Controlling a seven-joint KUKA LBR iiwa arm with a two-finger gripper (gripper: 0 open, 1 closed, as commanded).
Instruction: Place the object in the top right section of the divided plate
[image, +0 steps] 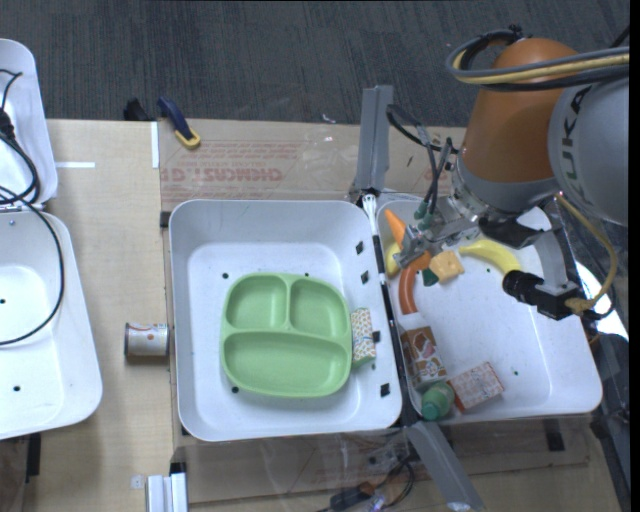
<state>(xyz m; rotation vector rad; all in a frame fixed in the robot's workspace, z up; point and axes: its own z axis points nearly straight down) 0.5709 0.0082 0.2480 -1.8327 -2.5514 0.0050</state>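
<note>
the two-finger claw (432, 243) hangs low over the upper left of the right white plastic bin (560, 400), apparently positioned to pick one item there; whether it is released or clenched cannot be told. just beside it lie a yellow block (447, 266), a yellow banana (495, 255) and an orange carrot-like piece (396, 230), and which is targeted is unclear because the wrist hides the contact. the green divided plastic plate (288, 335) sits well to the claw's left in the left white bin (190, 300).
</note>
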